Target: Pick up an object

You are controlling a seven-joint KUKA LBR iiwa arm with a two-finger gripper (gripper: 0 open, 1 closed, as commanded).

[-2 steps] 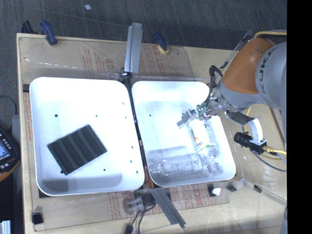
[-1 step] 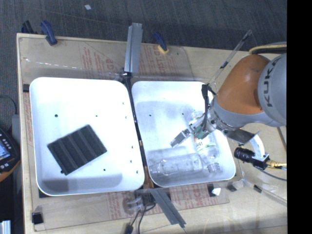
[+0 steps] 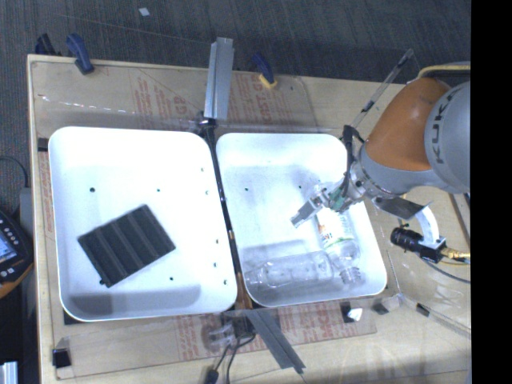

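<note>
Near bottle: clear plastic, on its side, stretched left to right along the near wall of the right bin.
Near bottle's right end: in the bin's near right corner, close against the second bottle; whether the two touch I cannot tell.
Labelled bottle: clear, with a pale label bearing some red print, also lying down, running from the near right corner towards the far side along the right wall.
Slab: black, ribbed, rectangular, flat on the floor of the left bin, in its near left part, turned at a slant to the walls and well apart from both bottles.
Jaws: above the right bin's right half, just beyond the far end of the labelled bottle, angled down and to the left.
Jaw state: cannot tell whether parted or clenched; no object is seen between them.
Arm: grey with an orange band, reaching in from the right over the right bin's far right corner.
Bins: white, shallow, side by side, their inner walls touching along the middle.
Worktop: pale board under both bins, bare beyond their far walls.
Bar: grey, on the worktop's far part, in line with the seam between the bins.
Clamps: two blue ones on the far edge, one at the far left corner, one just right of the bar.
</note>
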